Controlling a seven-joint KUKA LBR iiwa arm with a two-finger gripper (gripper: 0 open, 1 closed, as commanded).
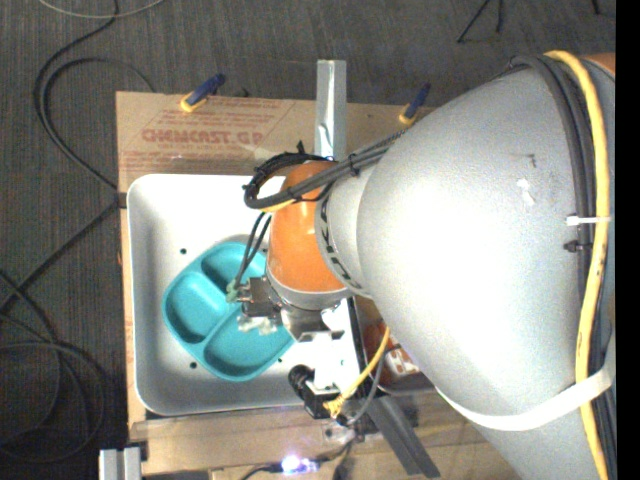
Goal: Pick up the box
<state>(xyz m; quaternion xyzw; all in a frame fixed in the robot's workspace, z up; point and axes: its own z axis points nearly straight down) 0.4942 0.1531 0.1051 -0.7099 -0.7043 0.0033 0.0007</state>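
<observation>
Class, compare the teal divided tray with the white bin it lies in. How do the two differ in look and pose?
The teal tray is bright blue-green and split into compartments; the white bin is plain and undivided. The teal tray sits askew, while the white bin lies square to the bench. The tray is smaller. Both are shallow with rounded corners.

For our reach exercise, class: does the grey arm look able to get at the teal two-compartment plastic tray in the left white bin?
Probably yes. The grey arm's orange-banded wrist hangs directly over the teal two-compartment plastic tray in the shallow white bin, and nothing visible lies across the tray.
</observation>
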